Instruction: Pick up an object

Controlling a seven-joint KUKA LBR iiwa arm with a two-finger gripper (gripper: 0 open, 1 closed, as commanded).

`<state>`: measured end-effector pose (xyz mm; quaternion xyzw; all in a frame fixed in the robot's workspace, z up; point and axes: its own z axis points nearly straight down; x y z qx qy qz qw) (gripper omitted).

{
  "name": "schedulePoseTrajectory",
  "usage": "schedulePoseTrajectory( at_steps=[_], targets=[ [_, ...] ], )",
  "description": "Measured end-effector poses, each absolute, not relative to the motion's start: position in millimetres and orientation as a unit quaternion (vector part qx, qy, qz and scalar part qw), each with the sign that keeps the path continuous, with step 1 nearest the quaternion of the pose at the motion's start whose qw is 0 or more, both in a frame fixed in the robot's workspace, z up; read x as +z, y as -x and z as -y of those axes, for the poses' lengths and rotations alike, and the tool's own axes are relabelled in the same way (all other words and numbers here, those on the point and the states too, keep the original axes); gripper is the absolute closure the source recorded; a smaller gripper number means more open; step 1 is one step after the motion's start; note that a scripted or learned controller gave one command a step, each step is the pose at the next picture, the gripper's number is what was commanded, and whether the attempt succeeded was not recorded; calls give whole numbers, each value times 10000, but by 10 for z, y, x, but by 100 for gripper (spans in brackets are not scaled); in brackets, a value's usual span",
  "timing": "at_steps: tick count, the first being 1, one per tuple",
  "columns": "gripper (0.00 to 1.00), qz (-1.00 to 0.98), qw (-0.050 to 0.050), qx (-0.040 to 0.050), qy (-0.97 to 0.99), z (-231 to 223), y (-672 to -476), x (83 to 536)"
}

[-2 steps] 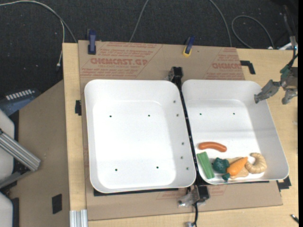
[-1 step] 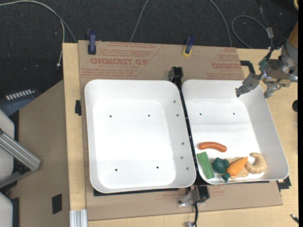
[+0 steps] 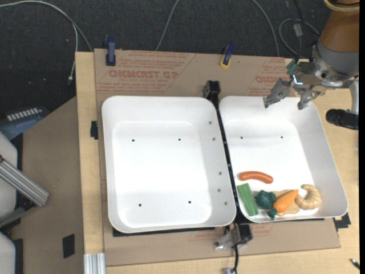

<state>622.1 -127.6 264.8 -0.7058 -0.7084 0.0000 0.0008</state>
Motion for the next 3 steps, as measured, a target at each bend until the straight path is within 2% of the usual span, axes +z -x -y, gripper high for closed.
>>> schedulePoseTrajectory(
  at_steps=[1,2,3],
  targets=[
    [0,7076,-1,-5,7066,1021,-5814,2677],
    [0,7067,9,8,7075,1183,-5669,2349],
    [0,7068,13,7,7074,1119,-5043,2133]
  ],
)
